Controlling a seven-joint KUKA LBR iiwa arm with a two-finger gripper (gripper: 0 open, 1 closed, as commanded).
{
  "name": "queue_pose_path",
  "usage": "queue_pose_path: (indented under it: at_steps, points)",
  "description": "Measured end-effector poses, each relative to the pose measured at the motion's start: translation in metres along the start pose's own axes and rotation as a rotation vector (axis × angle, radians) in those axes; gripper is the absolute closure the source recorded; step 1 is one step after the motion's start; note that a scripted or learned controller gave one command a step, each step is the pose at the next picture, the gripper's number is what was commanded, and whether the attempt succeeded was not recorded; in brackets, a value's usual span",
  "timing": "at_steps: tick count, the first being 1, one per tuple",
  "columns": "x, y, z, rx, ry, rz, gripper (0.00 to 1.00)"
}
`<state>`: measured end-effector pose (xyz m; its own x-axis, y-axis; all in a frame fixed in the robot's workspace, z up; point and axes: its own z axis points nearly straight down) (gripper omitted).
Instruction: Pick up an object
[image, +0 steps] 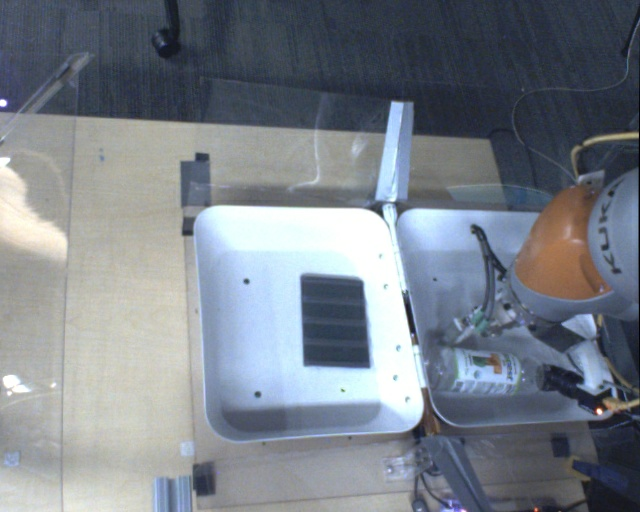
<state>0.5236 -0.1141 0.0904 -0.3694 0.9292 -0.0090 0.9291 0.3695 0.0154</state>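
In the right bin (450, 235) my pincer (483, 322) hangs low, just above a clear bottle (482, 370) with a white-and-green label, lying on its side near the front wall. I cannot tell how the pincer is set, so I judge nothing is lifted yet: the bottle rests on the bin floor, and the grasp and raise are left. A dark cable (488, 258) trails from my wrist beside it. The left bin (230, 260) holds a black ribbed tray (335, 321), well apart. The front wall crowds the bottle.
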Motion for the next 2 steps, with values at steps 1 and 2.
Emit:
queue_pose_path:
  at_steps: [1, 2]
  points:
    - [-0.0003, 0.0038, -0.0127, -0.008, -0.002, -0.001, 1.00]
    - [-0.0003, 0.0037, -0.0126, -0.008, -0.002, -0.001, 0.00]
